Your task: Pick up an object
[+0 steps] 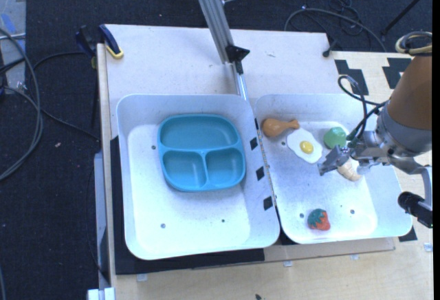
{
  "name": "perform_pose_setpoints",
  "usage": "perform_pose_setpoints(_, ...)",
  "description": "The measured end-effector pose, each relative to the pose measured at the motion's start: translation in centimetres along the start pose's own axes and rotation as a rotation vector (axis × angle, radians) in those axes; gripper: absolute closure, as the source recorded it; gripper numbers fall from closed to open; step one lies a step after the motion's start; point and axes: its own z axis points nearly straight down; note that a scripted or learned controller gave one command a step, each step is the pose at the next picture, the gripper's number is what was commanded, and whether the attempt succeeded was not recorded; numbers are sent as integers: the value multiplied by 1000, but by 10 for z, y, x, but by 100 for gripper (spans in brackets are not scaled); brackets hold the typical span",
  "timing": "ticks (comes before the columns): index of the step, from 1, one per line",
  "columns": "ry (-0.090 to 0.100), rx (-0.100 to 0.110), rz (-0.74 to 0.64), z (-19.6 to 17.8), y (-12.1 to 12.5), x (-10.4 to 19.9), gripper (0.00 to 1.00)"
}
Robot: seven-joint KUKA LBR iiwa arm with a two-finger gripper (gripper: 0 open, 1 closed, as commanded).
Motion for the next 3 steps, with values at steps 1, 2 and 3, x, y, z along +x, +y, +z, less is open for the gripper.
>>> perform_pose_setpoints(1, 1, 4, 2, 44, -5, 2, 0)
perform_pose_setpoints(2, 2, 5, 2, 103, -12, 10, 0)
perform_pose_setpoints(3, -1, -3, 2, 132, -11, 10, 0)
